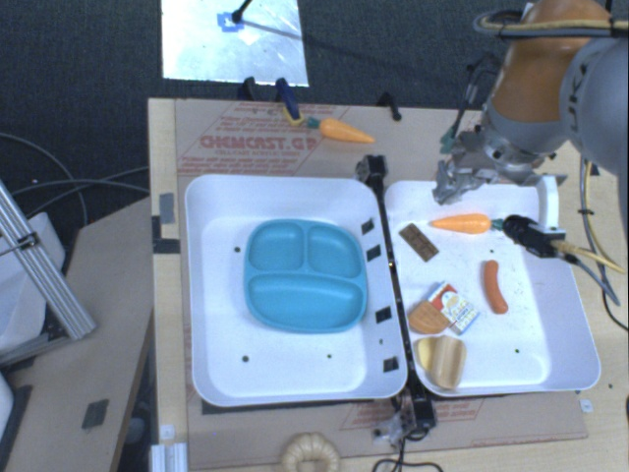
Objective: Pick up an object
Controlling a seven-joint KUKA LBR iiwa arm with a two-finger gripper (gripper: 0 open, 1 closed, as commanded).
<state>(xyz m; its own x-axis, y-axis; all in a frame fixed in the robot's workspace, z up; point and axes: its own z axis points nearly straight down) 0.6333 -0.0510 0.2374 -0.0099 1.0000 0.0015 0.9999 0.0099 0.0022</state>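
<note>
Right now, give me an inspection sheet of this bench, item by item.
Surface: left bin and right bin side by side on cardboard.
Job's things: in the right bin, carrot, sausage, brown bar, small packet, taco shell.
Clutter: blue divided plate in the left bin; second carrot on the cardboard behind the bins.
Grippers: gripper above the right bin's far edge, near the carrot; jaws state unclear.
Cables: loose cables at left; hose at right.
Surroundings: dark carpet, shiny sheet.

Dark carpet floor (79, 57) bears a shiny sheet (234, 28).
</note>
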